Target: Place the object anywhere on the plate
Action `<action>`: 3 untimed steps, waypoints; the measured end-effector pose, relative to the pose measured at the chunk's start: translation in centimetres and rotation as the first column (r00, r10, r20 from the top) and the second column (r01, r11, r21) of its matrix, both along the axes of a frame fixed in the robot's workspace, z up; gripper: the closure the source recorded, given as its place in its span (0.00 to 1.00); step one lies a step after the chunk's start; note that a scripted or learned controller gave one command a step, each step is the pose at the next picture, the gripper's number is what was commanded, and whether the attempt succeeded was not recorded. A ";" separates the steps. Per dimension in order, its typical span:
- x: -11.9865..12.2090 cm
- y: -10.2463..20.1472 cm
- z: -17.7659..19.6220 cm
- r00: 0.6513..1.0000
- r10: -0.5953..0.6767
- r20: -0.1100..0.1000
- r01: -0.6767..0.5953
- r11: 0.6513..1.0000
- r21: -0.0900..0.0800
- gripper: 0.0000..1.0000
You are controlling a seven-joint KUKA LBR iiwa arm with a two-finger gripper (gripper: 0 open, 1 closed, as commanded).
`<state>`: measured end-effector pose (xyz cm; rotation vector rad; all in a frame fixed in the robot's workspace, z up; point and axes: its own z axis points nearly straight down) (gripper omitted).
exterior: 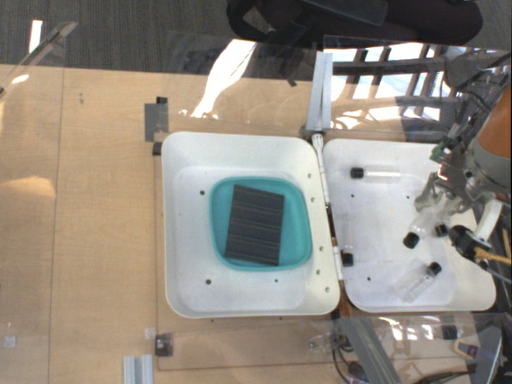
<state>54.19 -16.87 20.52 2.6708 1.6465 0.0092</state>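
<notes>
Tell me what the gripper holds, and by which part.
Cannot be told: the gripper sits over the right bin among clear vials, its tips lost in clutter.

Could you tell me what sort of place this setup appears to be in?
Probably a robotics lab: a robot arm reaches over two white bins fixed to a wooden bench, with loose cables at its edge.

The plate looks like glossy teal plastic, the slab on it matt, dark and finely ribbed (material unclear). Both bins are smooth white plastic; the counter shows pale wood under a glossy sheen.
</notes>
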 end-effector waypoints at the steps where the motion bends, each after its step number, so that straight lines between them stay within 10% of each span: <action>1: -4.1 5.9 -4.4 1.000 -0.011 -0.006 0.011 1.000 0.001 1.00; 2: -3.8 5.9 -3.4 1.000 -0.010 -0.001 0.010 1.000 0.001 1.00; 3: -2.3 26.7 -2.0 0.986 0.167 -0.002 -0.167 0.986 0.002 1.00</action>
